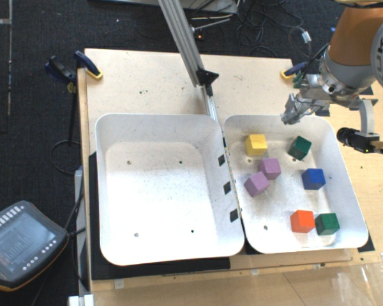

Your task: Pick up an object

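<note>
**Gripper above right bin, no block taken yet**

The gripper [297,112] hangs at the upper right of the frame, over the far rim of the right bin [354,196]. Nothing sits between its tips. Whether it is wide or narrow I cannot tell; the tip is small and blurred.

Candidates, all in the right bin:
- dark green cube [299,148], tilted, just below the gripper, nearest.
- yellow cube [256,145], left of it, standing apart from the others.
- two purple cubes [271,168] [256,183], touching or nearly so, centre of the bin.
- blue cube [313,178], alone at mid right.
- orange cube [302,221] and green cube [327,223], side by side at the lower right, close to the wall.

The left bin [108,190] holds no blocks.

Judgement: approach phase, target not committed. Best choices are the yellow or blue cube, since each has free space on both sides. The tilted dark green cube is closest but calls for wrist alignment to its faces before descent. Avoid the paired cubes; a finger would likely land on the neighbour. Descend vertically, close only once the cube's faces are straddled.
</note>
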Controlling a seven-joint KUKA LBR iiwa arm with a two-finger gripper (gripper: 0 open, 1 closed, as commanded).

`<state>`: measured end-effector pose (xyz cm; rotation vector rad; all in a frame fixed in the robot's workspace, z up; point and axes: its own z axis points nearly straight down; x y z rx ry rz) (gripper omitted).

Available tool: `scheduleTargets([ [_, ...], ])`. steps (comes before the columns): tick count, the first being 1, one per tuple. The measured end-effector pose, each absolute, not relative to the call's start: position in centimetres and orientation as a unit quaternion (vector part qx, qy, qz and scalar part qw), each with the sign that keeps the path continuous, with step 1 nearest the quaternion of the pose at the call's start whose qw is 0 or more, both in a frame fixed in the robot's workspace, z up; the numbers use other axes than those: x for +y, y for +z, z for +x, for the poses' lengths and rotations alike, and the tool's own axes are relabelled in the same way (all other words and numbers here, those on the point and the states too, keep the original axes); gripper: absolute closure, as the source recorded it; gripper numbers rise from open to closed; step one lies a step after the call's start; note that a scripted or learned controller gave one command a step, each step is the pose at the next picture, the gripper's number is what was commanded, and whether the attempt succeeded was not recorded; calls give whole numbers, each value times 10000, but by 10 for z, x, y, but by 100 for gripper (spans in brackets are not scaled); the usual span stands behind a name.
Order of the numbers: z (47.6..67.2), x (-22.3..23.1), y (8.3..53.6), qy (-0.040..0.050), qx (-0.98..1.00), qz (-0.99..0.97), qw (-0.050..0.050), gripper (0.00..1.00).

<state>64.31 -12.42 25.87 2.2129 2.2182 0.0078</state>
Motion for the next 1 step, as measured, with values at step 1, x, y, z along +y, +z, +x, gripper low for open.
scheduleTargets([
  [1, 644, -124, 275, 11, 7079, 7063, 19, 100],
])
